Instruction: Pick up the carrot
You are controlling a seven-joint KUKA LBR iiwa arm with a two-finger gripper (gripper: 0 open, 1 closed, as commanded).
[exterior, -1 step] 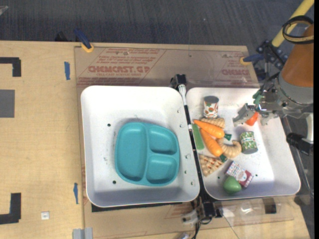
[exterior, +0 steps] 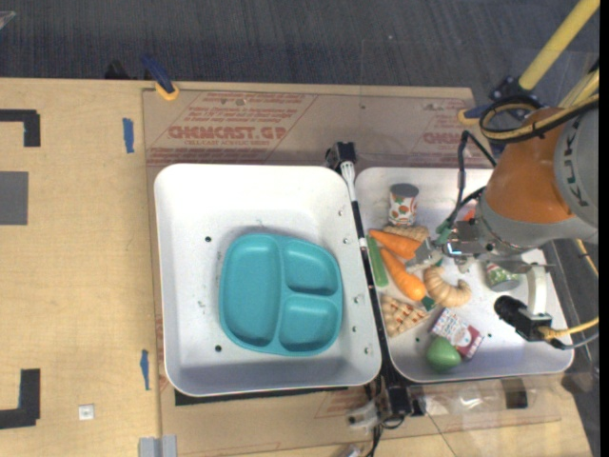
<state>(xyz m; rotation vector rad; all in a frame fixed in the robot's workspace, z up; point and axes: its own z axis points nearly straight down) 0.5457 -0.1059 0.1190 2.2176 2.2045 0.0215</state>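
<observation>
- Gripper (exterior: pixel 447 246) low in right bin (exterior: pixel 533 355), just right of the carrots; grip state can't tell.
- Carrot (exterior: pixel 398 244) near that bin's left wall, second carrot (exterior: pixel 403 280) below it.
- Teal divided plate (exterior: pixel 282 293) in left bin (exterior: pixel 181 255).

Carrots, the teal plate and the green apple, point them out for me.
upper carrot (exterior: pixel 396 244), camera view, mid-body.
lower carrot (exterior: pixel 403 279), camera view, mid-body.
teal plate (exterior: pixel 249 298), camera view, large left compartment.
green apple (exterior: pixel 442 354), camera view, its top.
</observation>
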